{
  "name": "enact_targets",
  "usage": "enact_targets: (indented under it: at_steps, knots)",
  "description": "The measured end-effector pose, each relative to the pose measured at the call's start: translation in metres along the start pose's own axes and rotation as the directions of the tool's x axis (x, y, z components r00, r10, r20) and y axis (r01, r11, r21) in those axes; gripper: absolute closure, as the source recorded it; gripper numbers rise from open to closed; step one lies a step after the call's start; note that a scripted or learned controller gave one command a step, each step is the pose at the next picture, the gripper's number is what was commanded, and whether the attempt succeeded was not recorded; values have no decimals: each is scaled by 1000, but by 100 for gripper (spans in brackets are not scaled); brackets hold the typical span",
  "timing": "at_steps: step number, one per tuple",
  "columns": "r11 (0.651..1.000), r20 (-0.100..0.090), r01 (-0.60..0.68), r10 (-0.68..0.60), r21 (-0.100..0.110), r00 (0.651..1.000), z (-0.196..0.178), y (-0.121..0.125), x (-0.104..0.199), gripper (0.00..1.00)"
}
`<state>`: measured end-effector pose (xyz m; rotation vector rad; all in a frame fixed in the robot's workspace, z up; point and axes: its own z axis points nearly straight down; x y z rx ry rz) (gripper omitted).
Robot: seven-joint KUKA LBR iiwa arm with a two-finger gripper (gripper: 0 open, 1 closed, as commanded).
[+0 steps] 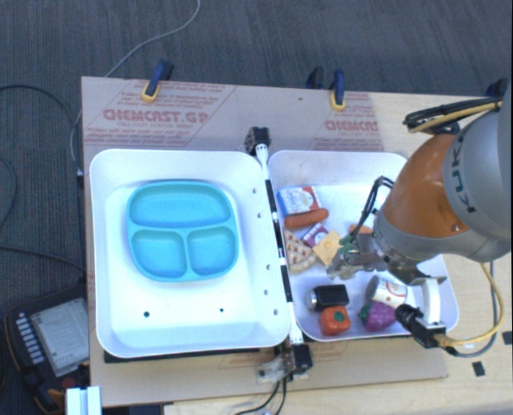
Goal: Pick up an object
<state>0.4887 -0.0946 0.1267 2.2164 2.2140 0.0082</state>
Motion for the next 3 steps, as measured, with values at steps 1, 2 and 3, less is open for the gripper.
enact_targets:
  at_steps: [1,2,3]
  knots:
    - [1000,0,0,0,0,1000,0,0,0,0]
    - [1000,-1,1,-1,6,1000,40,-4,-1,0]
    - [1000,-1,0,0,2,1000,29,-2,-2,100]
